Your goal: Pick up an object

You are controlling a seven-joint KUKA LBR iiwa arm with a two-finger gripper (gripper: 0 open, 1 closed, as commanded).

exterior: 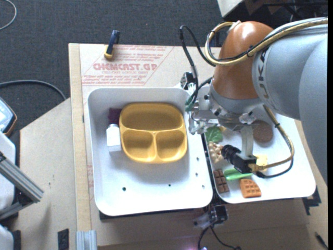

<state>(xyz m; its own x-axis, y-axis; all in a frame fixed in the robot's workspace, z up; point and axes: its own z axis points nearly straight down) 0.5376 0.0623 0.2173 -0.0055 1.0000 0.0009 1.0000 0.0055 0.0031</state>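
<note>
Pincer (208, 132) low over right bin (291, 184), above green item (214, 135); grip state unclear. Yellow tray (153, 132) in left bin (151, 191).

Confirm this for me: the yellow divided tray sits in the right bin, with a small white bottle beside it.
Not quite. The camera view shows the yellow divided tray in the left bin, not the right bin. The rest holds: the small white bottle lies beside the tray, against its left edge.
</note>
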